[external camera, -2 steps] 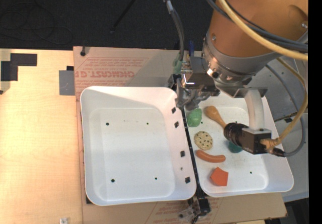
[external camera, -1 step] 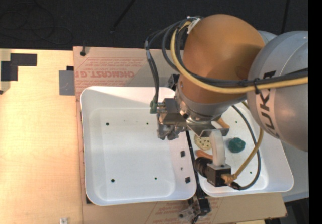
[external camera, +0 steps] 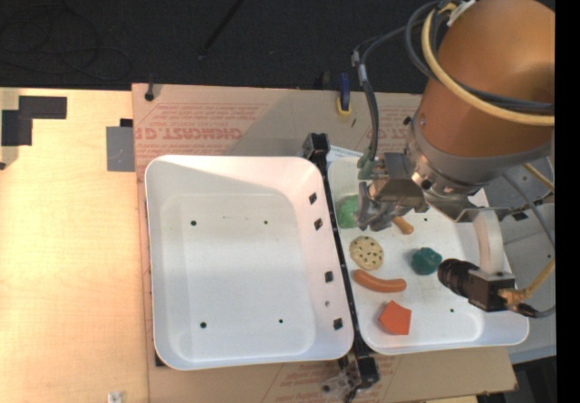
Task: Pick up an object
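The right bin (external camera: pixel 453 324) holds several small things. A green lump (external camera: pixel 347 209) lies by its left wall, with a speckled round cookie (external camera: pixel 366 253) just below it. A brown sausage (external camera: pixel 379 282), an orange-red block (external camera: pixel 395 318), a teal lump (external camera: pixel 425 259) and a small orange piece (external camera: pixel 402 225) lie nearby. My gripper (external camera: pixel 373 211) hangs low over the bin's upper left part, right beside the green lump and just above the cookie. I see nothing held in it.
The left bin (external camera: pixel 163 211) sits beside the right one, and a black divider with clips (external camera: pixel 328 238) runs between them. The big grey-and-orange arm body (external camera: pixel 485 93) covers the right bin's far right part. Bare wooden bench (external camera: pixel 63 256) lies to the left.
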Robot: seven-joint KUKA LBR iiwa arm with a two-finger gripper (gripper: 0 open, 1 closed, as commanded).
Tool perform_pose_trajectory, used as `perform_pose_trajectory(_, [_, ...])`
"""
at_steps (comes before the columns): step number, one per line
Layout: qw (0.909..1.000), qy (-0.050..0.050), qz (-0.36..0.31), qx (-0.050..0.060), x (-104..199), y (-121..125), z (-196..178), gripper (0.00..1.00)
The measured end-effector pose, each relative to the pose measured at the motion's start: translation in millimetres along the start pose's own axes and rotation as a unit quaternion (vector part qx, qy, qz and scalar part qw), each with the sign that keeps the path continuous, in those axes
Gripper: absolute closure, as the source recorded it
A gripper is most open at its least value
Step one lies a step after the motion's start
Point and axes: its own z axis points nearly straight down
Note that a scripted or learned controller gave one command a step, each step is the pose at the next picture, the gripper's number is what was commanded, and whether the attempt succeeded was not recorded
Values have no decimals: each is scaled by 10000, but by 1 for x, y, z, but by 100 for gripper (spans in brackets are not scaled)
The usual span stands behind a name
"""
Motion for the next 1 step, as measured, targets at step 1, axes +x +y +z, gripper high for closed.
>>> perform_pose_trajectory(1, [10000,31,-62,-70,46,0,-150,100])
